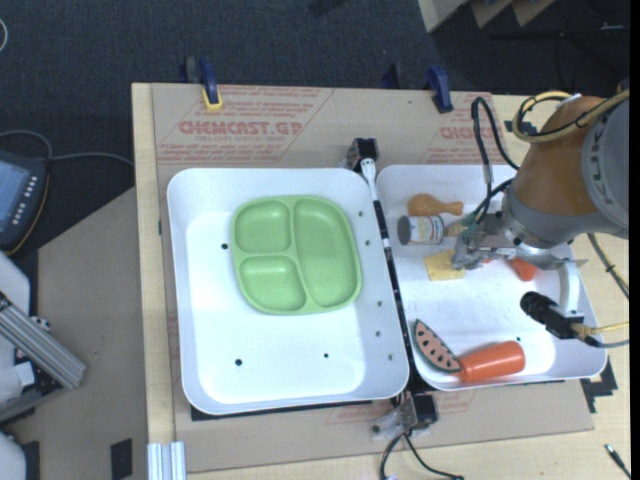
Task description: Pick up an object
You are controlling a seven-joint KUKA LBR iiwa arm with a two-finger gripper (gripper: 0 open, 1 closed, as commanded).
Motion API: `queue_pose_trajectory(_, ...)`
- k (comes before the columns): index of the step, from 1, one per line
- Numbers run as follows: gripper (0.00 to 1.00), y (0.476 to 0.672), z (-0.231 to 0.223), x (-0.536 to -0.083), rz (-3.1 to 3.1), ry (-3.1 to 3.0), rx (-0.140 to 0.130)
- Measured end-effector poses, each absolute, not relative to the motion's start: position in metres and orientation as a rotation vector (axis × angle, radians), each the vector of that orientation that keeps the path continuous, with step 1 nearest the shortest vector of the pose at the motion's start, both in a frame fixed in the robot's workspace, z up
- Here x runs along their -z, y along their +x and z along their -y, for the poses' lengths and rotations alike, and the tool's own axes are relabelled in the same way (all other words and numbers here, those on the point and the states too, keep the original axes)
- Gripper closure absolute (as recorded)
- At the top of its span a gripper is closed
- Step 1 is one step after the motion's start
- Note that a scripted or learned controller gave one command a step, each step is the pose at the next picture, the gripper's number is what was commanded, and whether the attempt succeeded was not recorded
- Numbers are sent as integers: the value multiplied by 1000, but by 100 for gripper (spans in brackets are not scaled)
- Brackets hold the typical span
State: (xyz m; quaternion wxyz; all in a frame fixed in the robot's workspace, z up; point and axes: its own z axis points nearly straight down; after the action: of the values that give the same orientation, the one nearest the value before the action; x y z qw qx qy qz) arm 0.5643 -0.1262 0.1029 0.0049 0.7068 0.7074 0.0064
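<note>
Gripper (468, 255) nr jar (422, 230) (yellow block (444, 267) under).

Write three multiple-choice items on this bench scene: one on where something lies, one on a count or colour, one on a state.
1. Where does the watermelon slice lie?
A. On the green plate
B. In the right bin, at its near left corner
C. On the bare bench outside the bins

2. How many compartments does the green plate have?
A. Two
B. Three
C. Five

3. How does the small jar rest?
A. On its side
B. Upright on its base
C. Stacked on the orange cylinder

Answers:
1 B: the slice sits inside the right bin, beside the orange cylinder.
2 B: ridges split the plate into two small sections at the left and one long one at the right.
3 A: its cap points left and its label faces the camera, just left of the gripper.
</note>
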Motion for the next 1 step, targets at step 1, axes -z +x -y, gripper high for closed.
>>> queue_pose_trajectory(1, 100, 572, 117, -157, -2219, 2215, -6)
